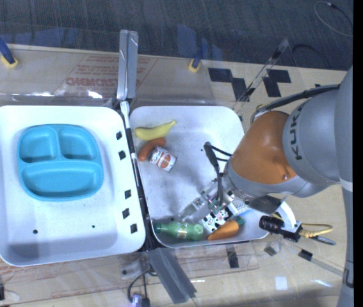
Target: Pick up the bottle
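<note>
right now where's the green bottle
The green bottle lies on its side along the near edge of the right bin, beside the carrot.

A bench (72, 75) covered with a brown printed sheet is seen under clear plastic film. Two shallow white bins are set directly on it, side by side and touching along a central divider: the left bin (2, 190) and the right bin (226, 123). Blue clamps (3, 51) are fixed along the far edge. Black square markers (232, 82) are printed near the right bin.
</note>
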